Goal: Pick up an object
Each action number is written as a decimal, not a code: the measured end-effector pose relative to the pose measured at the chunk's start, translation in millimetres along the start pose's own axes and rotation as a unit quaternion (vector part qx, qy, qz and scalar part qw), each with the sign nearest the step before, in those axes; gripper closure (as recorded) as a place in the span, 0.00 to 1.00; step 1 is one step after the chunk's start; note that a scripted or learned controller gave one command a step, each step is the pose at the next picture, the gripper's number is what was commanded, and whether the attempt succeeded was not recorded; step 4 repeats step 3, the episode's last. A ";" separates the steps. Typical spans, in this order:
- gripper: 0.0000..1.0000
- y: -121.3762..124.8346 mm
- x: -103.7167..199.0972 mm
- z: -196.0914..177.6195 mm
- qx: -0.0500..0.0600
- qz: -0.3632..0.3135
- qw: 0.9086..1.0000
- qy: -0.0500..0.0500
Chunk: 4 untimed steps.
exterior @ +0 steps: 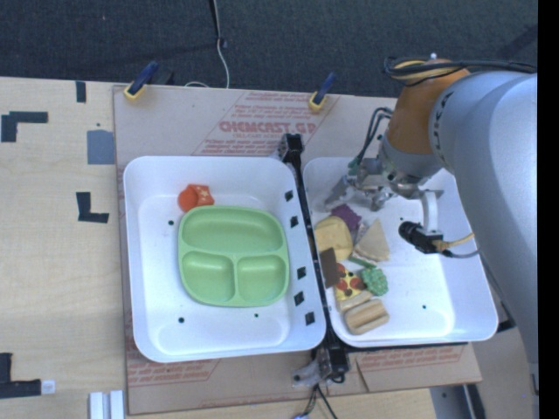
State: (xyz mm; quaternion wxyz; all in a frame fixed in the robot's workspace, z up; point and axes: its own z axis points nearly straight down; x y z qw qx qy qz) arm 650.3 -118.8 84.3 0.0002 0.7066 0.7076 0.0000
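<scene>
Nothing lifted yet, by the look of it: all toy food lying in the bins. Gripper [367,186] low over the far end of the right bin [454,308], close above the purple piece [346,215]; whether touching it, impossible to tell. No object visible between the fingers. Open or closed: cannot tell, with the metal parts blurring together under the wrist.

Left to do: close on 1 item and raise it clear. Nearest candidates: purple piece, yellow round piece [333,234], sandwich wedge [374,244]. Further toward the near end: green broccoli-like piece [375,279], pizza slice [351,285], bread roll [366,315].

In the left bin [144,234]: green divided plate [234,256], orange-red toy [196,196] beside its far rim.

Hard to make out: fingertip positions, the brown strip beside the yellow piece.
</scene>
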 end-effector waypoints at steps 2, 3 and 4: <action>1.00 -27.3 14.2 -11.0 -0.001 0.000 1.000 0.000; 1.00 -62.8 92.3 -105.3 -0.003 -0.004 1.000 0.002; 1.00 -62.8 92.3 -105.3 -0.003 -0.004 1.000 0.002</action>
